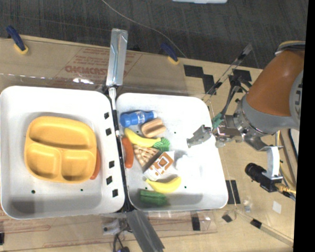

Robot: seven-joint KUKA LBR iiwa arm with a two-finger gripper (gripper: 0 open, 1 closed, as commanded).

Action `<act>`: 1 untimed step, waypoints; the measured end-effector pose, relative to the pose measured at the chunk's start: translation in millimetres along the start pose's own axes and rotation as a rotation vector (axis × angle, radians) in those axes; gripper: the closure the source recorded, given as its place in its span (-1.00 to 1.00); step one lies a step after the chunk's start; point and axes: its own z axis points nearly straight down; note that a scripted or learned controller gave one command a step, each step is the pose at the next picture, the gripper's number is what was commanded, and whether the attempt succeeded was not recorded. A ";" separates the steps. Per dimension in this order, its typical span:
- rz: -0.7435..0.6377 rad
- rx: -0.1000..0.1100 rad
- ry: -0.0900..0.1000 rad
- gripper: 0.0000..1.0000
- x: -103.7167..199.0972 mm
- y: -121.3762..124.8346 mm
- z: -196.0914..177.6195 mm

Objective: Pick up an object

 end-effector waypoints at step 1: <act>0.003 -0.005 0.001 -1.00 35.3 -34.8 140.9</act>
